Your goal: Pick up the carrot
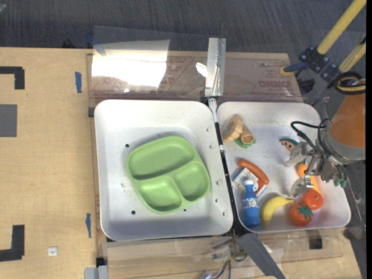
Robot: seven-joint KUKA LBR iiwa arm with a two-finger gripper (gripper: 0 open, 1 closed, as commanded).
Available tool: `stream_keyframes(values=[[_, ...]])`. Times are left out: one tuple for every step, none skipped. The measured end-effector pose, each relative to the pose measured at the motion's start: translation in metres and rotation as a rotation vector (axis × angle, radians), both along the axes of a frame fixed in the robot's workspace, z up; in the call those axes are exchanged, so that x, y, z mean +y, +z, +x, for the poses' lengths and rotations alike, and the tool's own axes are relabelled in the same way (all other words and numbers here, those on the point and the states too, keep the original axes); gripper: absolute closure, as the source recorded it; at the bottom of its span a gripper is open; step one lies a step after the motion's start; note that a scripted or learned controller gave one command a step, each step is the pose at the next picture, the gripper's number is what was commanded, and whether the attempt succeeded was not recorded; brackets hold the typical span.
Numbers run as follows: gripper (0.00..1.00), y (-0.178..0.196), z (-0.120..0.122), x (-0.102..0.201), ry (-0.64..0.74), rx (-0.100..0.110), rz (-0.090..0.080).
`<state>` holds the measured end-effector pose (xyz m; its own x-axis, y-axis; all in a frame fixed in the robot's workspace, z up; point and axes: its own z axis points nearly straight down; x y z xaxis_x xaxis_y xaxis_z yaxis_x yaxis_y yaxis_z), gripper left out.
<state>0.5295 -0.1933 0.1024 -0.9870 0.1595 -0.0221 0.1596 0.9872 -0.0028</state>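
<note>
Bins first, for your record: left bin (110, 156) carries a green divided plate (168, 172); right bin (267, 112) carries the small items. Arm (349, 127), orange band showing, reaches in from your right and bends down over the right bin's far side. Gripper (309, 176) sits low at the carrot (308, 179), which lies near the right wall; you cannot tell its finger state. Smaller entries: banana (273, 207), blue bottle (250, 203), tomato (301, 214).

Carrot (307, 176): orange, right bin, mostly hidden, near tomato.
</note>
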Motion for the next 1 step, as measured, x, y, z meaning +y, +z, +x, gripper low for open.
stream_keyframes(values=[[1.0,0.0116,0.0026,0.0002,0.001,-0.009,-0.003]])
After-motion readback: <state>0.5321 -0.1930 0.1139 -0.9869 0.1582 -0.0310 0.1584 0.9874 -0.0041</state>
